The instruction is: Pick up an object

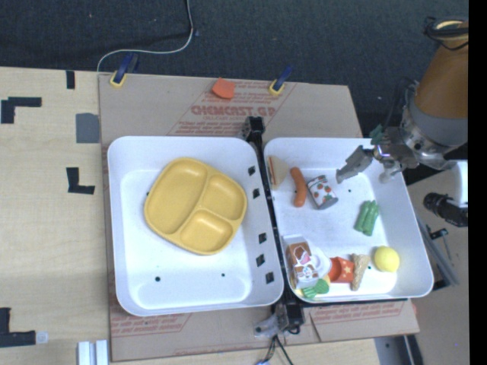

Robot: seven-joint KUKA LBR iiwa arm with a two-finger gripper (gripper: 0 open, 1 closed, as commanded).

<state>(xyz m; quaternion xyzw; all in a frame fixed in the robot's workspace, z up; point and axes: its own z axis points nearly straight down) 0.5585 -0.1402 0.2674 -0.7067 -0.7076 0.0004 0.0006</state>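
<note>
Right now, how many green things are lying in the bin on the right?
2. A green pod-shaped toy lies alone near the right wall, and a smaller green piece sits in the cluster at the bin's front edge. More may hide in that cluster.

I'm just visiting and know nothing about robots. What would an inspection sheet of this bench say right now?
Surface: cardboard sheet on a wooden bench, bearing the left bin and right bin side by side.
Job's things: in the right bin, a hot dog, a small printed packet, a green vegetable, a yellow lemon, a carton and small toy foods at the near edge.
Clutter: yellow divided plate in the left bin; orange piece on the cardboard.
Grippers: gripper above the right bin's far side, holding nothing.
Cables: white cable across the dark floor.
Surroundings: clamps at the cardboard's far edge.
</note>
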